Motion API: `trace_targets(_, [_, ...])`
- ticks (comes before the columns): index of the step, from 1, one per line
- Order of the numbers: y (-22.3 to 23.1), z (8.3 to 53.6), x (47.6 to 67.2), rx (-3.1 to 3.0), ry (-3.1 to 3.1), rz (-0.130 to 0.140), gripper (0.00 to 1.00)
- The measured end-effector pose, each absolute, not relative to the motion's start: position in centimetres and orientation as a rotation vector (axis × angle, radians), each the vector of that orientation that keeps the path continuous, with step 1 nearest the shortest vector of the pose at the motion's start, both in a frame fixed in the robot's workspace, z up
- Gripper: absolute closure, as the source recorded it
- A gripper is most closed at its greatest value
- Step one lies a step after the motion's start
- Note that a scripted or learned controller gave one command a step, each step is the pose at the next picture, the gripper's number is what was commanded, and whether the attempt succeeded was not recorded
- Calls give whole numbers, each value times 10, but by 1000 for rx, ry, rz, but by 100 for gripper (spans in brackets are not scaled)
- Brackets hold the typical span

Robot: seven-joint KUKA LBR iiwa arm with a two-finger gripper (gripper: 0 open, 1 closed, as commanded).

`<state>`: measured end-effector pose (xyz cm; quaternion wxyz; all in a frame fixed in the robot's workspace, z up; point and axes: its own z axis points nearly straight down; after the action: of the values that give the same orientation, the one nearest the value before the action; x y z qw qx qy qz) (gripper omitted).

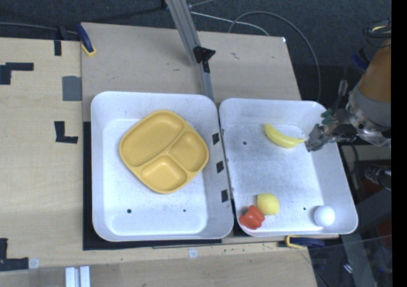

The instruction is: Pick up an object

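I am seeing nothing lifted yet: the pincer [316, 138] is hovering at the right bin's [289, 109] right wall, just beside the banana [282, 137] lying near that bin's far edge, its opening unreadable, the whole grasp remaining.

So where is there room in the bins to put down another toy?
The right bin has a bare middle between the banana above and the lemon, red fruit and white ball below. The left bin is crowded by the yellow plate, bare only along its front.
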<state>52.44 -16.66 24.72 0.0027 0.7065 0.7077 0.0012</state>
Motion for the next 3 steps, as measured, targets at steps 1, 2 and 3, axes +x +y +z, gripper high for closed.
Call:
trace_targets(1, [-121, 248, 521, 2217, 2227, 0, 100])
trace_targets(2, [-69, 253, 526, 2214, 2231, 2, 100])
trace_targets(3, [-13, 256, 531, 2214, 2232, 0, 100])
